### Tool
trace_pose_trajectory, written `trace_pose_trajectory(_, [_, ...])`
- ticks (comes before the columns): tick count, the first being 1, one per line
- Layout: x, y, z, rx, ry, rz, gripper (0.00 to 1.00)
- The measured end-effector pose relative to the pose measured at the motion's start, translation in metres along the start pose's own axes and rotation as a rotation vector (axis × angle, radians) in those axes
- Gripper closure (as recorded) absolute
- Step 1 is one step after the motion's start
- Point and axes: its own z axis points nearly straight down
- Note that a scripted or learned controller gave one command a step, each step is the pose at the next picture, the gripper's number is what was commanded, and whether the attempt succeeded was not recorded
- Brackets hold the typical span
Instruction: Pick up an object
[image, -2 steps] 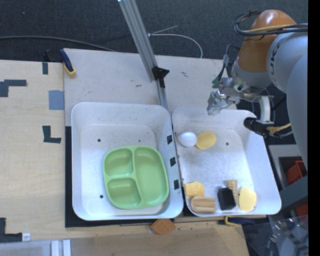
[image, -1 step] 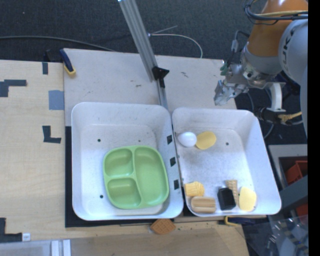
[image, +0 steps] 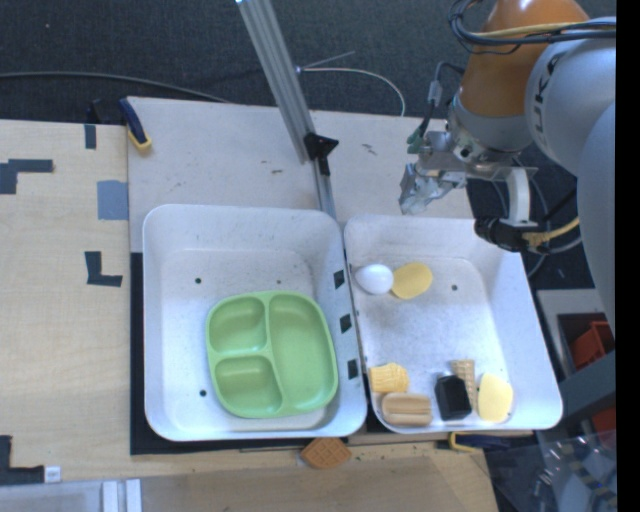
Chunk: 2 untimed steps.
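Observation:
My gripper (image: 415, 197) hangs above the far rim of the right bin (image: 520, 330), its fingers pointing down with nothing seen between them. Just below it in that bin lie a white egg (image: 375, 279) and a yellow rounded piece (image: 412, 281), side by side. Along the bin's near edge sit a waffle-like yellow piece (image: 389, 378), a tan bread roll (image: 406, 408), a black block (image: 452, 397), a small cracker (image: 463, 372) and a pale yellow lemon shape (image: 495, 398).
A green divided plate (image: 271, 353) lies in the left bin (image: 165, 300). A grey metal bar (image: 285, 85) slants over the bench to the bins' divider. A round cookie (image: 325, 453) lies outside, in front of the bins.

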Motion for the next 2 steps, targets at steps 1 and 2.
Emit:
trace_pose_trajectory(1, [0.043, -0.001, 0.008, 0.001, 0.0, 0.0, 1.0])
trace_pose_trajectory(2, [0.095, -0.008, 0.027, 0.002, 0.0, -0.001, 1.0])
